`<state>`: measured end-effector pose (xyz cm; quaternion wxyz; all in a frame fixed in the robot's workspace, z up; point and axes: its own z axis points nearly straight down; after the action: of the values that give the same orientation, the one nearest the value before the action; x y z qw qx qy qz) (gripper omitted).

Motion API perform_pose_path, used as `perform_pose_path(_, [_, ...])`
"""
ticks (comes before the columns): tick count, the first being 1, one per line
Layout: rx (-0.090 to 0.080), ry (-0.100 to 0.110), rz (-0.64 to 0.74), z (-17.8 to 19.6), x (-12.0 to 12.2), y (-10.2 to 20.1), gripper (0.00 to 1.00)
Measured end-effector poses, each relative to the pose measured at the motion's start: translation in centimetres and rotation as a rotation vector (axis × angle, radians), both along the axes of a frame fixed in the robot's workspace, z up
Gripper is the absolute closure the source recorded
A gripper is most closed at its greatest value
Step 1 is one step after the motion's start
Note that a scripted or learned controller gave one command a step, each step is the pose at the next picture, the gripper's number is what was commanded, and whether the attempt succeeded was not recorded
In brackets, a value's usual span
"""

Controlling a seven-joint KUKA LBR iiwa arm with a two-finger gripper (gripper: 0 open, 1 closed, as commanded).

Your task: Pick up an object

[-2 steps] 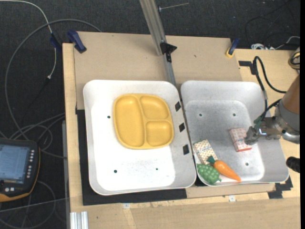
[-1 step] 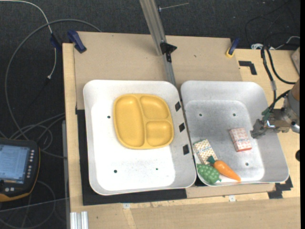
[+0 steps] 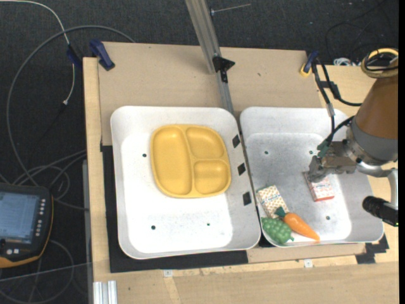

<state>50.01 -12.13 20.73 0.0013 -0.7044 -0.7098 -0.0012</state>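
Toy carrot (image 3: 300, 225) at right bin (image 3: 278, 128) front; end effector (image 3: 321, 170) over small carton (image 3: 322, 188), grip state unclear.

- gripper (image 3: 324, 168) is low in the right bin (image 3: 278, 128), right over a small red and white box (image 3: 322, 189)
- carrot (image 3: 300, 225), green toy (image 3: 278, 230), patterned packet (image 3: 273, 199) sit near the front edge
- yellow divided plate (image 3: 189, 159) in the left bin (image 3: 130, 189)

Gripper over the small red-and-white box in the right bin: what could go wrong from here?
1. The gripper sits at the upper end of the small red-and-white box, not over its middle, so a grasp may clip one end and slip off.
2. The box lies flat on the right bin floor; a descent could press it down or push it aside.
3. The carrot, green toy and small carton lie close by; a shoved box may slide toward them.
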Motion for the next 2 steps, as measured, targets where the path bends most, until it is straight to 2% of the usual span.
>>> perform_pose_path(1, [-0.001, -0.003, 0.001, 1.3, 1.0, 5.3, 1.00])
perform_pose_path(2, [0.000, -0.002, 0.002, 1.6, 1.3, 11.8, 1.00])
